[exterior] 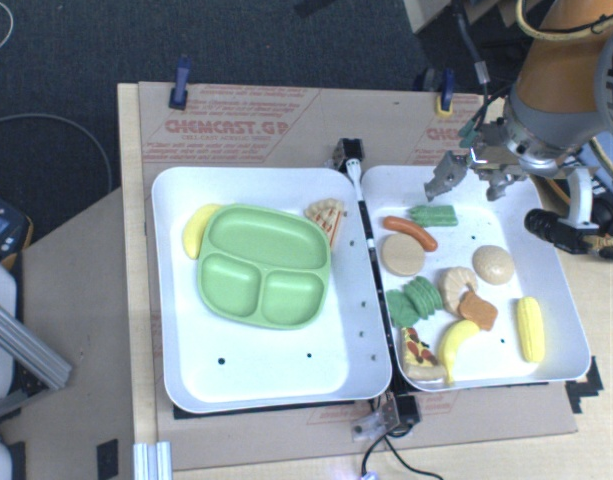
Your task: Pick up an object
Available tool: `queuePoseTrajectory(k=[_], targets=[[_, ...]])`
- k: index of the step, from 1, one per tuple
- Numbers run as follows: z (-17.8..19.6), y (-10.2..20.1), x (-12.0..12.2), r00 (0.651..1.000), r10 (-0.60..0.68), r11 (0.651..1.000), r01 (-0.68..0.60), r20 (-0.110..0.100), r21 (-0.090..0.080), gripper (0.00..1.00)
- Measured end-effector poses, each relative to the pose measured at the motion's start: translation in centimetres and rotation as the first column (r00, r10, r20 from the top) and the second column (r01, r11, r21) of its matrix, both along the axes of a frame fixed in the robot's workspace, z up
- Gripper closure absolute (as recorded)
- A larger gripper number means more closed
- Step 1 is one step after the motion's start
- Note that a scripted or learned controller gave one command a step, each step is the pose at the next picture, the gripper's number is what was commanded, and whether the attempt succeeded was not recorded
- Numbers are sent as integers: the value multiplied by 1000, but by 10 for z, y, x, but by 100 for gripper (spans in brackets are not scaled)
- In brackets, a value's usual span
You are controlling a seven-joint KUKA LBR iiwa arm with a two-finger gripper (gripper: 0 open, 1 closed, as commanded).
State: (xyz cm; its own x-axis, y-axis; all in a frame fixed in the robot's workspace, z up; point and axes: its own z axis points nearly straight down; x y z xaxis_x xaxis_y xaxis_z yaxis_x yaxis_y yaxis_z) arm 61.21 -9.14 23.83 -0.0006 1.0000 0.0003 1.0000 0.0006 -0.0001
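Observation:
My gripper hangs over the far part of the right bin, open, with nothing between its spread fingers. Just below its left finger lies a small green block, and a red sausage lies beside that. Further forward are a round tan cookie, a beige bun, a green leafy piece, an orange chunk, a corn cob, a banana and a pizza slice.
The left bin holds a green divided plate, a yellow piece at the plate's left edge and a waffle-like piece at its far right. A black clamp sits where the bins meet.

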Motion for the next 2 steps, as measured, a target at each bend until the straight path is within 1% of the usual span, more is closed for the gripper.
queuePoseTrajectory(k=[1,2], targets=[[-110,-24,-53,1000,-5,1000,5,-15,2,0],[-155,-43,-137,1000,-7,1000,7,-5,0,0]])
